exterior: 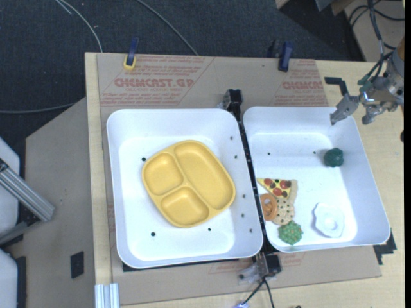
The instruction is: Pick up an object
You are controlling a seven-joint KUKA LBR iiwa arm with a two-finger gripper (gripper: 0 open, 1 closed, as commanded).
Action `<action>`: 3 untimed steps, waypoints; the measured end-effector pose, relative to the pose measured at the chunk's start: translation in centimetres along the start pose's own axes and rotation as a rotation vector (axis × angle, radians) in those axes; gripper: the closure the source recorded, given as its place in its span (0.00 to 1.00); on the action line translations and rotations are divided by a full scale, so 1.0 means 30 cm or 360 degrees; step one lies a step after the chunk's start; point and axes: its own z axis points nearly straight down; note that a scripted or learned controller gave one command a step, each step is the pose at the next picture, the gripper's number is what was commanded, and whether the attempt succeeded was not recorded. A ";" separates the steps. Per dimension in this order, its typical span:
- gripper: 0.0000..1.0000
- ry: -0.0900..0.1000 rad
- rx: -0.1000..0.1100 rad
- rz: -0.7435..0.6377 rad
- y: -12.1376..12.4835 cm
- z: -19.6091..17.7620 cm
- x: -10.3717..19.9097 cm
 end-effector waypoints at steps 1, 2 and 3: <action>0.00 -0.0003 0.0007 0.0024 -0.002 0.101 0.000; 0.00 -0.0004 0.0009 0.0031 -0.002 0.266 -0.013; 0.00 -0.0004 0.0009 0.0031 0.000 0.376 -0.030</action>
